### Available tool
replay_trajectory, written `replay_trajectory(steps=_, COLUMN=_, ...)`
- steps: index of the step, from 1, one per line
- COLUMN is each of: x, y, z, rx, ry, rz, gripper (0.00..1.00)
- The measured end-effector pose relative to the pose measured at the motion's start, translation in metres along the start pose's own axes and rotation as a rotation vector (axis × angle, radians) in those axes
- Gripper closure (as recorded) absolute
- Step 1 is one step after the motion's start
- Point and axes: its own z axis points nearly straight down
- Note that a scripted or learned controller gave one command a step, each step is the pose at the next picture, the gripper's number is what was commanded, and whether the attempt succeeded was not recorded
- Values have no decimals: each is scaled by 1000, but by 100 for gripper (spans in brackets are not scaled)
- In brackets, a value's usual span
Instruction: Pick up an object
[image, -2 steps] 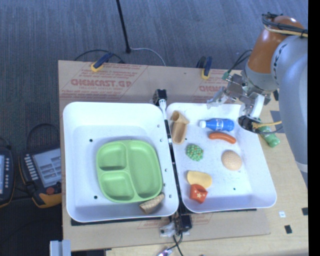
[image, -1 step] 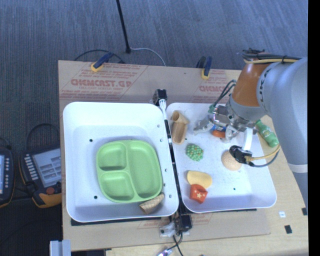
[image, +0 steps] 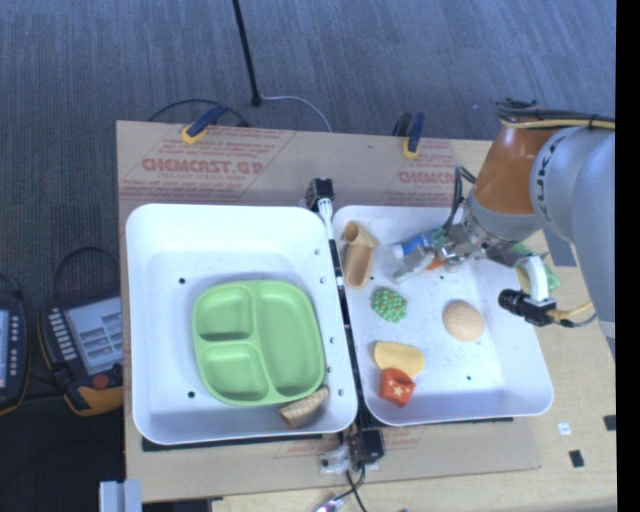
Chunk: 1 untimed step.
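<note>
My gripper (image: 418, 258) reaches into the right bin (image: 520, 385) near its back, low over the floor. A small blue and white object (image: 413, 244) and a bit of orange (image: 438, 263) lie right at the gripper; whether either is held cannot be made out. A tan cup-like piece (image: 356, 251) lies just left of it. Toward the front of this bin are a green bumpy ball (image: 389, 303), a round tan bun (image: 462, 320), a yellow piece (image: 398, 356) and a red piece (image: 396, 386).
The left bin (image: 160, 250) holds a green divided plate (image: 258, 340) and a bread-like piece (image: 304, 406) at its front right corner. The arm's grey body (image: 560, 200) hangs over the right bin's back right corner. A black clamp (image: 321, 192) sits between the bins.
</note>
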Motion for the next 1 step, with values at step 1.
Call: replay_trajectory(steps=1, x=28, y=34, z=1, rx=25, ry=-6, rz=153, gripper=0)
